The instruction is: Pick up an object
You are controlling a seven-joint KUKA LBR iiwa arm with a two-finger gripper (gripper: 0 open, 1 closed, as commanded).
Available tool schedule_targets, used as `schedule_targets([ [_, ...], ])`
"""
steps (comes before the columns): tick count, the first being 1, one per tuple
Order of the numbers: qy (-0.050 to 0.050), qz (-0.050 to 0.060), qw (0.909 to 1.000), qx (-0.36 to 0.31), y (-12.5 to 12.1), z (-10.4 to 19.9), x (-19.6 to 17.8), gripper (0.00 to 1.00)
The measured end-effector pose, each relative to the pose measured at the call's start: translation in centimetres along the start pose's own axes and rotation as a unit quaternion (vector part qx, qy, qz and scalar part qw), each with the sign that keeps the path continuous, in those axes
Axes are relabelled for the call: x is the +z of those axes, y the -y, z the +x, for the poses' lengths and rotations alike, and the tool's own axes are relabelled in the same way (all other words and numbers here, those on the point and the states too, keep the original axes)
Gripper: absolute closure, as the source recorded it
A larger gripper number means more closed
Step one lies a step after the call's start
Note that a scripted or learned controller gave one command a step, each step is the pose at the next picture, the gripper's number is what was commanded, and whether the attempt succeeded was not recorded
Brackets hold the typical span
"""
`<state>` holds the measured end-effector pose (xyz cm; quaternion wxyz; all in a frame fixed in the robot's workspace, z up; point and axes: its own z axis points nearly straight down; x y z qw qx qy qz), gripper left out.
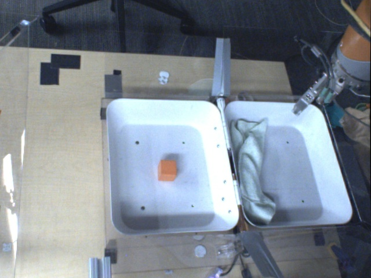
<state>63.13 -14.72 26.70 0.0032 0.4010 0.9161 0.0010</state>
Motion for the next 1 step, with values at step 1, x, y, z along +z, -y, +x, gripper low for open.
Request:
schedule_targets([
  [1,0.0,0.001,0.9971,-0.077,1.79,-5.96,6.88,1.0],
])
